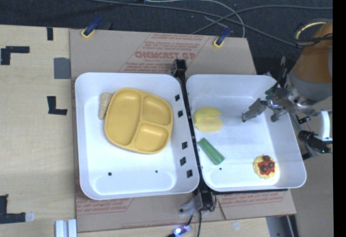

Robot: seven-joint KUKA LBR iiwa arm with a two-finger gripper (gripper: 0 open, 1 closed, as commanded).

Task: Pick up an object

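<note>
Two shallow white bins are seen side by side on a cardboard sheet [162, 52], which is clipped to the bench at its far edge. In the left bin [89, 138] a yellow divided plate [138, 120] is laid flat, with three compartments visible. A small beige piece [104, 105] is tucked against the plate's left rim, touching it.

The right bin [286, 176] is occupied by three small things. A pale yellow rounded object [207, 119] is placed near the bin's left wall. A green stick-shaped object [211, 151] is laid just below it, slanted, near but apart from it. A small round yellow object with red and dark toppings [264, 166] is set toward the bin's near right corner, well apart from the other two.

The arm [313, 68] is seen entering from the right, its orange band at the edge of the view. The gripper [261, 110] is positioned over the right bin's upper right part, its two dark fingers spread apart and pointing left and downward. Nothing is held between the fingers, and all three objects are left lying on the bin floor, apart from the gripper
</note>
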